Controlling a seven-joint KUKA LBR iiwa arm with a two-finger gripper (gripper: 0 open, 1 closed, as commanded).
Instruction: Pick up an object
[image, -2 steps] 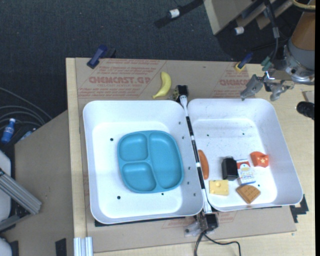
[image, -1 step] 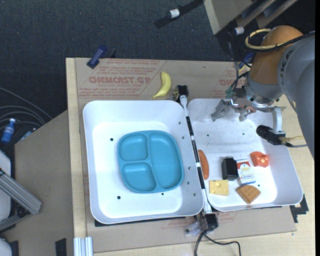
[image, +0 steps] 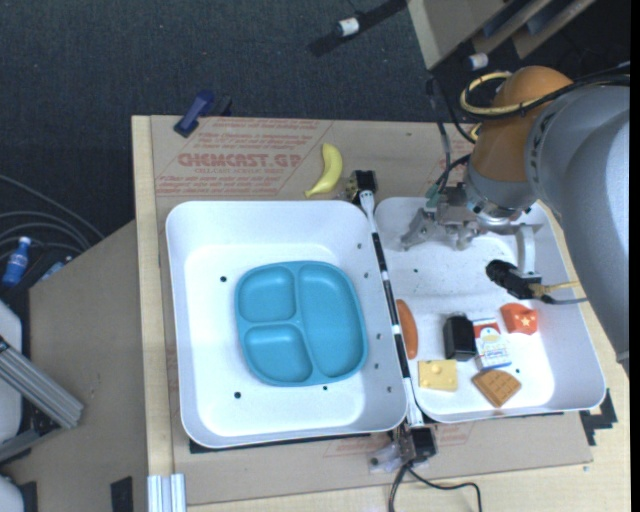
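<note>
A blue divided plate (image: 300, 322) fills the left bin (image: 190, 240); a banana (image: 326, 170) lies on the counter (image: 250, 150) behind. The claw (image: 440, 228) hangs at the right bin's (image: 570, 385) back edge, its opening unclear. Along the front edge, well apart, lie a sausage (image: 408, 328), black block (image: 459, 337), cheese (image: 437, 375) and cracker (image: 497, 386).

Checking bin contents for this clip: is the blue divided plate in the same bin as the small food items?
No. The blue plate lies in the left bin, while the food items lie in the right bin.
</note>
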